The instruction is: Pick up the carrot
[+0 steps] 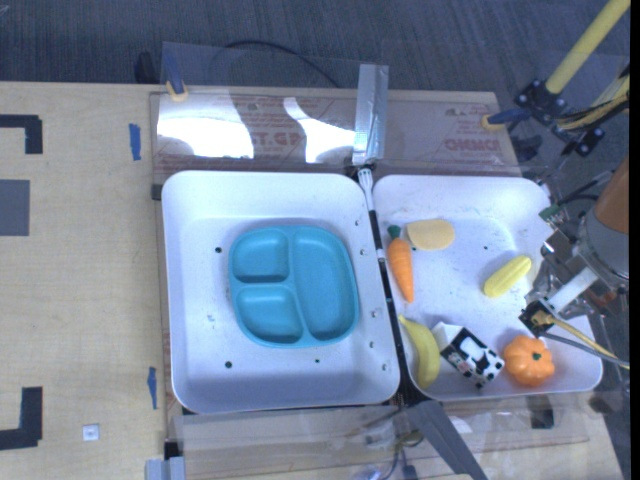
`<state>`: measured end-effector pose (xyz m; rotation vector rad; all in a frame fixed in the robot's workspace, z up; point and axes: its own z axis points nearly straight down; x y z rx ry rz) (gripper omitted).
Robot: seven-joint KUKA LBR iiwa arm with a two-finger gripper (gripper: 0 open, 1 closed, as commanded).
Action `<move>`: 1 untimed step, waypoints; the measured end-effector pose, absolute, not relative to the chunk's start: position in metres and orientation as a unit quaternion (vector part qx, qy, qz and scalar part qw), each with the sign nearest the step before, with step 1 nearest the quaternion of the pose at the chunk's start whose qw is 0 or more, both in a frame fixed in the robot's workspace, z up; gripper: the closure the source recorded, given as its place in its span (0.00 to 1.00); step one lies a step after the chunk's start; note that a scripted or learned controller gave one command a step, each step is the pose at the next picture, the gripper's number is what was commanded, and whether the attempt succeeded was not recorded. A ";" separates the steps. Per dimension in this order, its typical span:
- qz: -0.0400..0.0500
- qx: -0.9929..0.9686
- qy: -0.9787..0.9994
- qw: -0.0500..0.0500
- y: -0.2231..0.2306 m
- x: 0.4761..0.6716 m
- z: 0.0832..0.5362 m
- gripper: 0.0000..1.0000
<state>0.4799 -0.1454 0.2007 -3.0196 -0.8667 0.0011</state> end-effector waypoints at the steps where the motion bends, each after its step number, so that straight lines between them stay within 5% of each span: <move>1: 0.000 -0.973 -0.233 -0.001 -0.149 0.480 0.227 1.00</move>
